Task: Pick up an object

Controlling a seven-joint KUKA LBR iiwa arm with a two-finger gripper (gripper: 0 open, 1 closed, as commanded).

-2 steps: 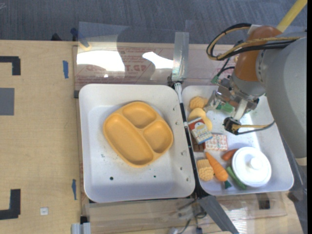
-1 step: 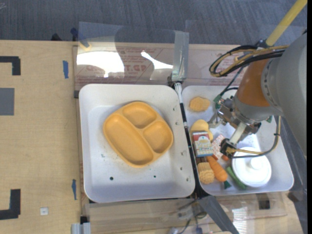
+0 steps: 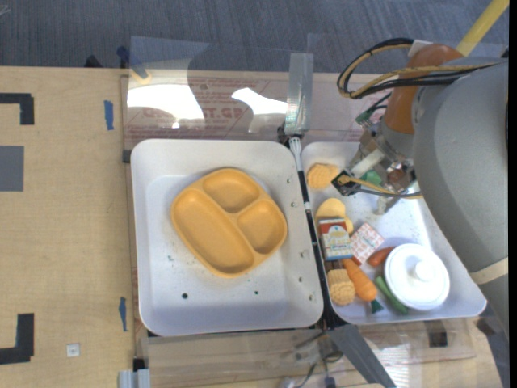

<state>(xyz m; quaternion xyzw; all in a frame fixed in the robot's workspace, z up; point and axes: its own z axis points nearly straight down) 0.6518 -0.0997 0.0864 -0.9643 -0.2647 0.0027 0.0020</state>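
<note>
One yellow bun point(image 3: 321, 175) lies at the far left corner of the right bin point(image 3: 462, 296), just to the left of the gripper point(image 3: 378, 183) in the camera view, apart from it and not beneath it. Whether the gripper is open or closed cannot be told. Below and left of the gripper lie a small carton point(image 3: 333, 231), a checkered packet point(image 3: 366, 239), a carrot point(image 3: 360, 278) and a corn cob point(image 3: 341, 288). Below the gripper sits a white lidded cup point(image 3: 416, 275). Well to the gripper's left, the left bin point(image 3: 153, 217) holds an orange divided plate point(image 3: 229, 221).
</note>
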